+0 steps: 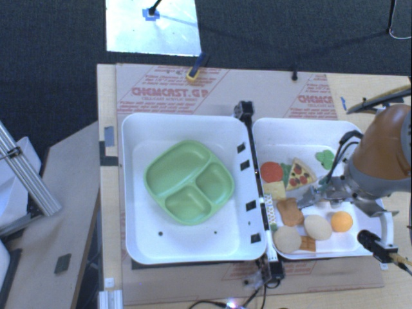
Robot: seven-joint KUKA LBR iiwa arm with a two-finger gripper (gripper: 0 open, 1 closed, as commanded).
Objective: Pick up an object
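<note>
- The arm (386, 150) reaches into the right bin (283, 131), its gripper (313, 195) low among the toy foods.
- Whether the jaws are open or closed, I cannot tell.
- Just left of the gripper lie a pizza slice (300, 173), a red tomato (271, 171) and a brown piece (290, 212).
- Nearer sit two pale rounds (317, 226) and an orange ball (341, 221).
- The left bin (138, 237) holds a green divided plate (188, 181).

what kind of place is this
Probably a robot lab test bench: two shallow white bins on a protective-film-covered board, toy food such as a pizza slice, and a grey arm's gripper reaching in.
</note>
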